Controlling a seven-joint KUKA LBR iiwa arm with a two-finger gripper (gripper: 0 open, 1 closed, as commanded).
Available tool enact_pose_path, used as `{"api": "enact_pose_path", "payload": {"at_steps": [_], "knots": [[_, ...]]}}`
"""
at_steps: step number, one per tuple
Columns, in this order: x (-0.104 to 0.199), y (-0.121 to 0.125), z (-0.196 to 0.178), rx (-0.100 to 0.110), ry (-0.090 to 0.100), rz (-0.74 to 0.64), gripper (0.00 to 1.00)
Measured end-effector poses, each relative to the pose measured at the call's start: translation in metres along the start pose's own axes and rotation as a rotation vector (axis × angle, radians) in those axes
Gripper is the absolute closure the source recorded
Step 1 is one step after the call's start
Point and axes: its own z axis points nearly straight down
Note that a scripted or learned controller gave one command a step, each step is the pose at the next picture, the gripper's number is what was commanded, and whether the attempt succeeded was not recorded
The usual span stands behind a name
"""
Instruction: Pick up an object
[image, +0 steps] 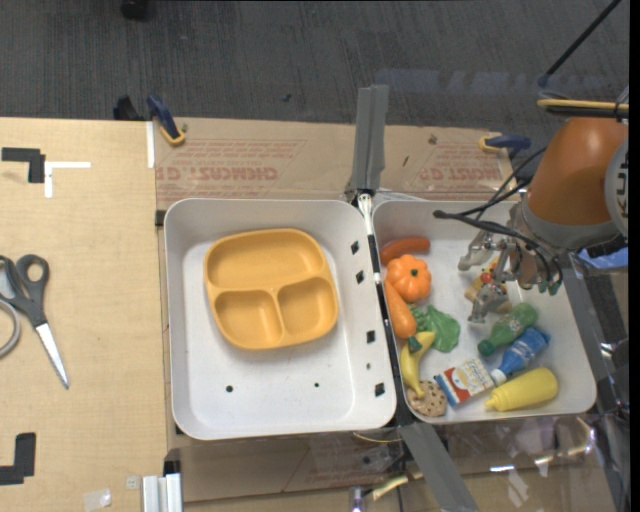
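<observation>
My gripper (482, 283) hangs over the middle of the right bin (570, 300), below the orange band of the arm (572, 175). Its two metal fingers (472, 258) stand apart, so it is open with nothing clearly held between them. Just below it lie a green bottle (507, 329) and a blue bottle (522, 351). To its left are an orange toy pumpkin (409, 278), a red sausage (405, 247), a carrot (400, 316) and a green leafy toy (438, 327). At the near end lie a banana (411, 366), a cookie (430, 401), a small carton (466, 381) and a yellow squeeze bottle (522, 390).
The left bin (190, 380) holds a yellow divided plate (270, 299). Scissors (36, 312) lie on the wooden bench at the far left. Cardboard (250, 165) lies behind the bins, with blue clamps at its edges. Cables run along the right side near the arm.
</observation>
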Motion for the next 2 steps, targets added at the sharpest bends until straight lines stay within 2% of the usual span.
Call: {"api": "enact_pose_path", "payload": {"at_steps": [1,2], "knots": [[0.013,0.064,0.0,-0.001,0.0,-0.012,0.0],[0.041,0.064,0.0,0.001,0.001,0.035,0.0]]}}
